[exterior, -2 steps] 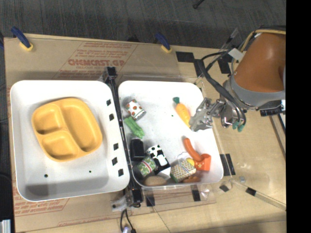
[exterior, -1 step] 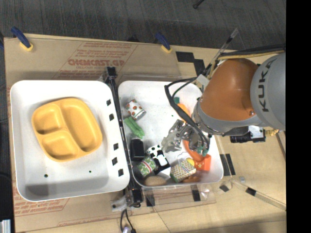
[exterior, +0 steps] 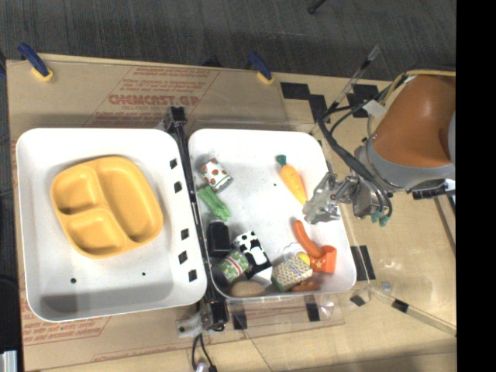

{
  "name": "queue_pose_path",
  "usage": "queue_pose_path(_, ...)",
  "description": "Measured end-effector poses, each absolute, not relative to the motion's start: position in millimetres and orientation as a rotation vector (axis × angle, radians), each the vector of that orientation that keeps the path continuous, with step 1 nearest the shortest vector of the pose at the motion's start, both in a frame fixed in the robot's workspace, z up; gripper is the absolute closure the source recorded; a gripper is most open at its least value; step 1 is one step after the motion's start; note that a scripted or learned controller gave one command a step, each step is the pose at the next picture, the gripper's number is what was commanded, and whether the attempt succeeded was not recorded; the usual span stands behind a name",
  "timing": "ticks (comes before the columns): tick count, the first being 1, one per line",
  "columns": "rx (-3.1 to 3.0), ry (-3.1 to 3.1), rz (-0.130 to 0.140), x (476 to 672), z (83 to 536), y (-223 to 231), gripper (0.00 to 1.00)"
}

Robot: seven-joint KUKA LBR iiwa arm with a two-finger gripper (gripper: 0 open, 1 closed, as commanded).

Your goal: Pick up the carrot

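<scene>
Orange with a small green top, the carrot [exterior: 291, 180] lies on the floor of the right bin [exterior: 256, 142], in its upper right part, tip pointing toward the lower right. It lies free, touching no other toy. Just to its right, at the bin's right wall, hangs the pincer [exterior: 320, 206], a silvery metal piece below the grey wrist and the orange band of the arm [exterior: 411, 126]. Nothing sits in its grip; whether it is released or clenched I cannot tell from this slanted look.

Below the carrot lies a second orange-red piece [exterior: 311, 248], curved, ending in a blocky end near the bin's lower right corner. Along the bottom edge crowd a patterned yellowish toy [exterior: 291, 271], a black-and-white cow-like figure [exterior: 251, 249], a green can [exterior: 230, 268] and a brownish potato shape [exterior: 246, 289]. Toward the bin's left side lie a green vegetable [exterior: 212, 203], a small red-and-white can [exterior: 215, 175] and a black object [exterior: 218, 237].

The left bin [exterior: 46, 293] carries a yellow divided plate [exterior: 106, 204]. Both bins rest on the table [exterior: 93, 84], covered in brown cardboard.
</scene>
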State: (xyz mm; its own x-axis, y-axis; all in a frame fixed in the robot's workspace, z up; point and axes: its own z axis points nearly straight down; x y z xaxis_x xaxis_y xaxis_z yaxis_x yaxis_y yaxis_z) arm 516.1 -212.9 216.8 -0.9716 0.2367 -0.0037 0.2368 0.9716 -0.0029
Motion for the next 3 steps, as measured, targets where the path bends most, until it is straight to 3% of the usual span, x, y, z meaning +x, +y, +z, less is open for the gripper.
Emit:
queue_pose_path(1,0.507,3.101,0.003,501.0,212.6,-129.3,1.00)
queue_pose_path(2,-0.153,3.131,-0.004,585.2,248.5,-161.9,1.00)
queue_pose_path(3,-1.004,2.982,0.008,550.1,102.2,-198.3,1.00)
